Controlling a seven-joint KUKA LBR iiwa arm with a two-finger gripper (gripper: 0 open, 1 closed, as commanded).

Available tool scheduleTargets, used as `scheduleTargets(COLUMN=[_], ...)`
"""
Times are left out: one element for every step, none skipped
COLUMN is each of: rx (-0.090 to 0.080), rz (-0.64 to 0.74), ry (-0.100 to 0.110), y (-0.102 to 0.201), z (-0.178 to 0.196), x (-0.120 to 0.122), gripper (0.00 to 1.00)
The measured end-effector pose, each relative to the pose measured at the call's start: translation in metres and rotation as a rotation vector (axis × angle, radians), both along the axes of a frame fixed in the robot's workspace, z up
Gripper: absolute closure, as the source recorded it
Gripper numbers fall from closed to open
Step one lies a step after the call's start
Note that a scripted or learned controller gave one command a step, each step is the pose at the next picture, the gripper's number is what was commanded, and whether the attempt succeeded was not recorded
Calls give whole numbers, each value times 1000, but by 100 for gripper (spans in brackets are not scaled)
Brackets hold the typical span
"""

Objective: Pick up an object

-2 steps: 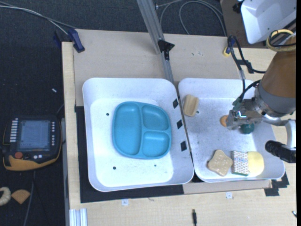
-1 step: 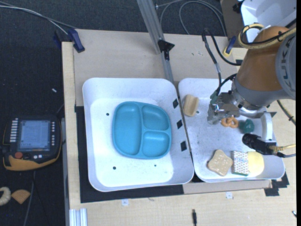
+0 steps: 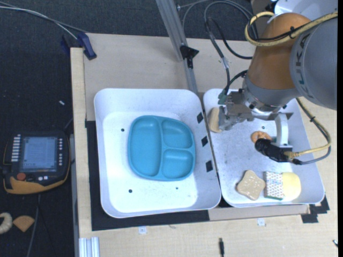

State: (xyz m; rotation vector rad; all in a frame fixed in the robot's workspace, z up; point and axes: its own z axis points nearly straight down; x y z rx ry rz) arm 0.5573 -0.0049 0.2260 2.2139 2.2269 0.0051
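My gripper (image 3: 229,118) hangs low over the upper left part of the right bin (image 3: 236,159). A pale tan object (image 3: 214,120) lies against that bin's left wall, right beside the gripper's left side; whether they touch I cannot tell. A small orange-brown piece (image 3: 261,137) rests just right of the gripper. Along the bin's front lie a tan square cracker-like piece (image 3: 251,184), a patterned sponge (image 3: 274,186) and a pale yellow round object (image 3: 291,183).
The left bin (image 3: 107,143) holds a blue divided plate (image 3: 161,147). A black cable fitting (image 3: 270,150) on the arm hangs over the right bin's middle. A slanted metal post (image 3: 177,20) rises behind the bins. A teach pendant (image 3: 36,158) lies off the bench at left.
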Motion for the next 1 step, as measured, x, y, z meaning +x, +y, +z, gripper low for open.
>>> scheduleTargets(rx=[1], rz=[2], ry=[1], y=[59], z=[-4], x=[27], gripper=[100])
